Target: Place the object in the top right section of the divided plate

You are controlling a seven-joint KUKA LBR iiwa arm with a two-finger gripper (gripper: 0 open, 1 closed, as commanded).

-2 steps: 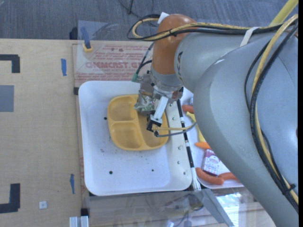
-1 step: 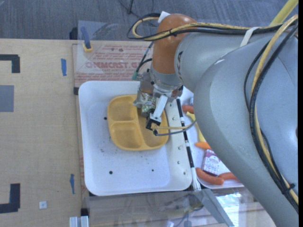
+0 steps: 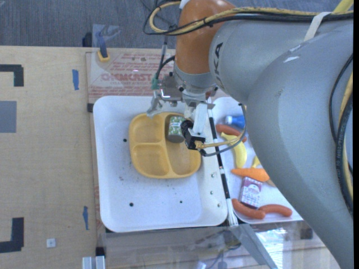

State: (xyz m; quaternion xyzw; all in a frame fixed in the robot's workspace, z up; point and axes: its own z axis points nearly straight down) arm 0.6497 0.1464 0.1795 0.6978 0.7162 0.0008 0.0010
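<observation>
A yellow divided plate [image 3: 150, 139] lies in the left white bin [image 3: 146, 206]. A small greenish-grey object [image 3: 175, 129] with a pale label sits at the plate's top right section, close to the rim. My gripper [image 3: 175, 114] hangs directly over that object, and the wrist and orange band hide most of it. Whether the object rests on the plate or is held just above it is hidden from this angle.
The right bin [image 3: 224, 203] holds an orange carrot [image 3: 251, 173], a red sausage [image 3: 263, 210], a yellow banana [image 3: 240, 153], a dark red packet [image 3: 251, 193] and a blue item [image 3: 237, 120]. The arm covers the upper right. A printed card [image 3: 123, 74] lies behind the left bin.
</observation>
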